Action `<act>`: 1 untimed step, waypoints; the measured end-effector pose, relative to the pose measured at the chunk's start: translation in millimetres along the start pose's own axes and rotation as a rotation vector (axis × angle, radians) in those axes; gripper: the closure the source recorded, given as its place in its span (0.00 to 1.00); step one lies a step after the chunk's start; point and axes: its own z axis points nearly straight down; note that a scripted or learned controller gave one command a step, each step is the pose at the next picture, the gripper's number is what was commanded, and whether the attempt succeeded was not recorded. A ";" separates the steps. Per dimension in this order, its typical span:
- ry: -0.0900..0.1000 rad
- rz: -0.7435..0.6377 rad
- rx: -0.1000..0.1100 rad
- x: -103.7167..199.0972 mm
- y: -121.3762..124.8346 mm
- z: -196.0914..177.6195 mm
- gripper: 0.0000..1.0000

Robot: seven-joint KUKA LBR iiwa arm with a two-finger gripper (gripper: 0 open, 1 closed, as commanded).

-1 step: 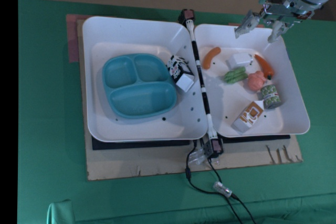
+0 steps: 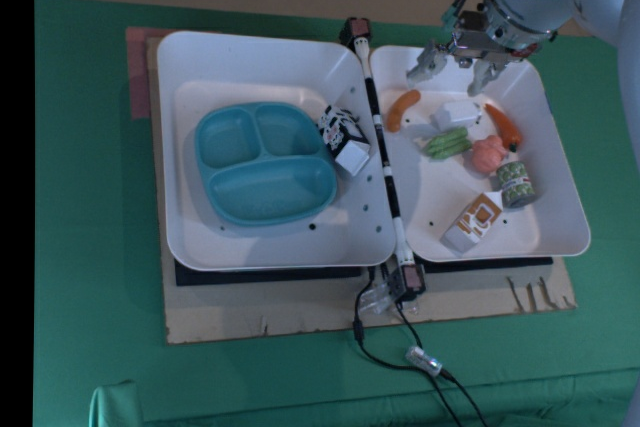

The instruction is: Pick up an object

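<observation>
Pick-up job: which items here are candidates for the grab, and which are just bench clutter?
Job:
claw, fingers spread, nothing between them
sausage
white block
green beans
carrot
pink lump
can
juice carton
cow-print milk carton

Clutter:
teal divided plate
both white bins
divider rod
cables
cardboard sheet

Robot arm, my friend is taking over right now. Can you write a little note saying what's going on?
Gripper: open, holding nothing, hovering over the far end of the right bin.
Right bin things: orange sausage, white block, carrot, green beans, pink lump, small can, juice carton.
Left bin: teal divided plate and a black-and-white carton beside it.
Done: nothing picked yet.
Left: lower onto one object, perhaps the white block, close and lift.
</observation>
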 end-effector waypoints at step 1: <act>-0.001 0.001 0.000 -23.0 -16.2 65.4 0.00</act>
